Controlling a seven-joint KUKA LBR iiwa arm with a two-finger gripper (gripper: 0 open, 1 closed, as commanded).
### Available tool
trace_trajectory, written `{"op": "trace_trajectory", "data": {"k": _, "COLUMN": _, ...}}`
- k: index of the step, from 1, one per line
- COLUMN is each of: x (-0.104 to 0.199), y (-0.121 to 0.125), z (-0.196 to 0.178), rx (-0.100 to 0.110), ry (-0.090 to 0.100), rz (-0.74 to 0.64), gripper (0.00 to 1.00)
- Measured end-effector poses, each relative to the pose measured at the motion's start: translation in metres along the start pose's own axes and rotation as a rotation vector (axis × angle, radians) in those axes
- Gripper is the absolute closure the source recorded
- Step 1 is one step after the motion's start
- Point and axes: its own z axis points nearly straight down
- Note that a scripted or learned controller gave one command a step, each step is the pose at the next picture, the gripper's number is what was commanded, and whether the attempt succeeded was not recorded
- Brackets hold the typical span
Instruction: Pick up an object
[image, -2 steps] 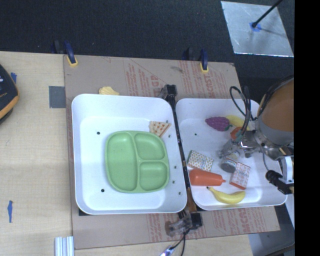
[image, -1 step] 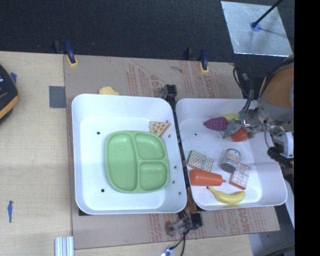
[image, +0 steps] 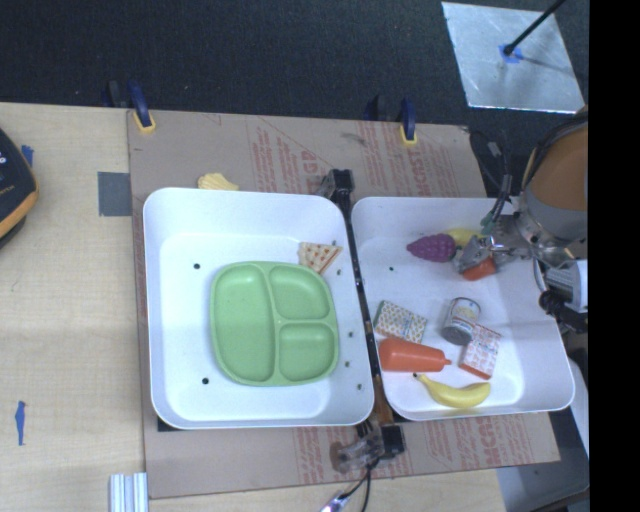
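Observation:
My gripper (image: 478, 255) is low in the right bin (image: 545, 390), near its far right side, with the grey arm and its orange band (image: 562, 170) coming in from the right. A small red-orange object (image: 481, 269) lies right under the gripper, partly hidden by it. Just left of it are a purple bunch of grapes (image: 431, 248) and a small yellow item (image: 461, 236). Nearer the front lie a silver can (image: 461, 321), a patterned box (image: 400, 321), a red-and-white packet (image: 481, 351), an orange carrot (image: 410, 355) and a banana (image: 455, 392).
The left bin (image: 180, 400) holds a green divided plate (image: 272, 322) and a waffle-like cracker (image: 319, 257) at its far right corner. A yellow piece (image: 216, 182) lies outside behind the left bin. Clamps hold the cardboard base at the back.

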Motion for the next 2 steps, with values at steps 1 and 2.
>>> {"op": "trace_trajectory", "data": {"k": 1, "x": 0.034, "y": 0.038, "z": 0.012, "rx": 0.009, "ry": 0.004, "rz": 0.005, "gripper": 1.0}}
{"op": "trace_trajectory", "data": {"k": 2, "x": 0.112, "y": 0.04, "z": 0.011, "rx": 0.002, "ry": 0.001, "rz": 0.003, "gripper": 1.0}}
